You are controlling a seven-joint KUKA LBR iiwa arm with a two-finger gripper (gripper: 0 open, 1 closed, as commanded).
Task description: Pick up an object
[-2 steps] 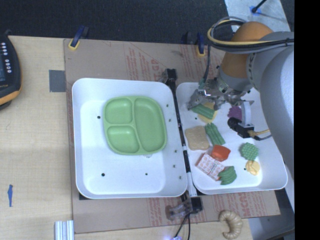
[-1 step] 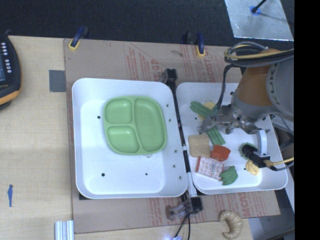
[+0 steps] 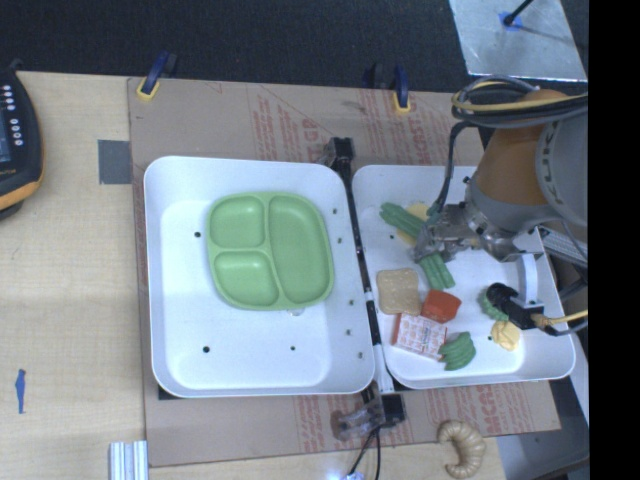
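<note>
Much bare floor around green plate

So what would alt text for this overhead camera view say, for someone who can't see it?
A grey and orange robot arm reaches into the right bin, its gripper low over a green toy among small play foods. The left bin holds a green divided plate.

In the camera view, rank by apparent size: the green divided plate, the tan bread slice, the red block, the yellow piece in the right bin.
1. green divided plate
2. tan bread slice
3. red block and yellow piece: too alike to rank.
</note>
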